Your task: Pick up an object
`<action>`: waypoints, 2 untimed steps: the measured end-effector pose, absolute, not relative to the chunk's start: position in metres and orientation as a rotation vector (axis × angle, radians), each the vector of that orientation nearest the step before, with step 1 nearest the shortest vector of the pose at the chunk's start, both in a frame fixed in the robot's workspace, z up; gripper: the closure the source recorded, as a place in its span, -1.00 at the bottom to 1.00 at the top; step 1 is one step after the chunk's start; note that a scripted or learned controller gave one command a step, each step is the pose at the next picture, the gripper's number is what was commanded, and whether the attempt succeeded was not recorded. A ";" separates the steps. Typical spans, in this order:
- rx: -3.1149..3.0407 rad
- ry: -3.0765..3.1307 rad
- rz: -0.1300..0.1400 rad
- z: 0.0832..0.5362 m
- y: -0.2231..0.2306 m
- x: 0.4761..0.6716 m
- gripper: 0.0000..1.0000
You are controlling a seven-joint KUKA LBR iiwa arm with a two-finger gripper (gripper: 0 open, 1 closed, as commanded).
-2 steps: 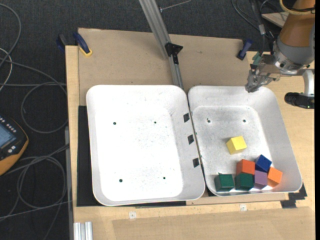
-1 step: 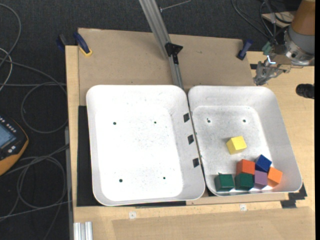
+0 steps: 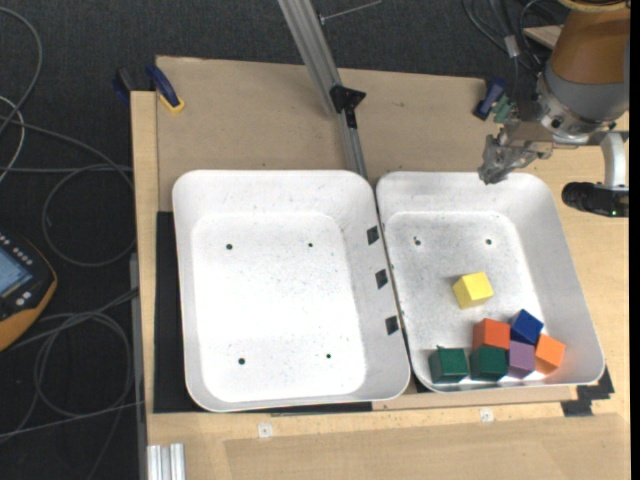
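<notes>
The arm hung over the far rim of the right bin, nowhere near the catch yet. Its gripper pointed down with fingertips drawn together on nothing. The left bin sat beside it. All the blocks waited untouched: a cluster in the near corner, red block, blue block, green block, and the yellow block alone mid-bin. Pick not started, I'd say.

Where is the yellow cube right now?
The yellow cube lies alone near the middle of the right bin, just above the cluster of blocks in its lower corner.
</notes>
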State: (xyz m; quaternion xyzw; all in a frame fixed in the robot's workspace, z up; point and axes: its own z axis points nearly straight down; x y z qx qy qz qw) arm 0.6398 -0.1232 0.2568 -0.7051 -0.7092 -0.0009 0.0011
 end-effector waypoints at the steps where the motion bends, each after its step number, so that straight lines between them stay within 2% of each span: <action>1: -2.211 -2.225 0.000 0.246 -0.070 0.620 1.00; 2: -2.213 -2.224 0.001 0.240 -0.029 0.601 1.00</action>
